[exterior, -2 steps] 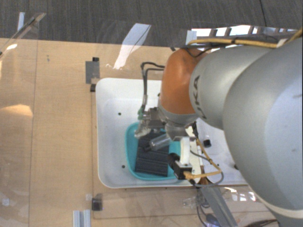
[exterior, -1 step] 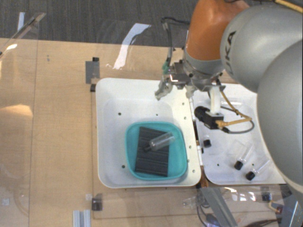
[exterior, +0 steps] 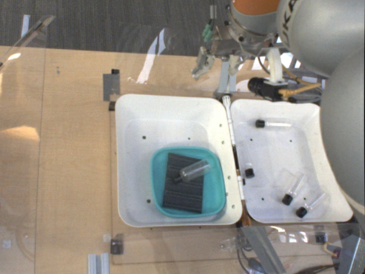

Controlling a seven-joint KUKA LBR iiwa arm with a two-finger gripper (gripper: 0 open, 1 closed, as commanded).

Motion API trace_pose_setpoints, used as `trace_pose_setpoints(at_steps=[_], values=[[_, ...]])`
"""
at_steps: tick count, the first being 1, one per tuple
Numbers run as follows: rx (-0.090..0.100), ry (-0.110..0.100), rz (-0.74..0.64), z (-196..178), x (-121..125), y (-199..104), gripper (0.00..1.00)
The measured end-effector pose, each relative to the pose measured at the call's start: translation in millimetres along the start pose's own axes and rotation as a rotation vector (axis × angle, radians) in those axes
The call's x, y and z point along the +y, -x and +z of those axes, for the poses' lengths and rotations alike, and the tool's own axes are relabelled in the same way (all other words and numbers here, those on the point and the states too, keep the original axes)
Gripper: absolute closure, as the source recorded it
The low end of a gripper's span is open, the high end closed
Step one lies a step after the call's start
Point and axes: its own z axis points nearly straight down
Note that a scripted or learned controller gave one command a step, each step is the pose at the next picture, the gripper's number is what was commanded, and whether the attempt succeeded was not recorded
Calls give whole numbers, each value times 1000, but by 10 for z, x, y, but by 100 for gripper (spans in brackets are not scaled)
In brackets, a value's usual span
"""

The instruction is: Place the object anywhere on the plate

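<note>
The grey arm (exterior: 336, 96), bulking largest at the right and cut off by the edge, carries its fingers (exterior: 201, 66) over the surface (exterior: 57, 153) just beyond the far rims where the two bins meet; they look spread with nothing between them, though glare blurs them. In the left bin (exterior: 131, 153) a teal plate (exterior: 158, 176) holds a dark ribbed block (exterior: 182, 196), and a clear capped vial (exterior: 194, 170) lies across it. The right bin (exterior: 319, 153) holds more clear vials (exterior: 292, 190) with black caps, scattered far and near, their glass hard to make out against the white.
</note>
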Motion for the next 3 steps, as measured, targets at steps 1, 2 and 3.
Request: trace_pose_setpoints(at_steps=[1,2,3], values=[[-3,2,-112,-1021,-368,1164,0],[-2,-2,-137,-613,-1780,1546,0],[-7,7,-146,-735,-1748,1535,100]])
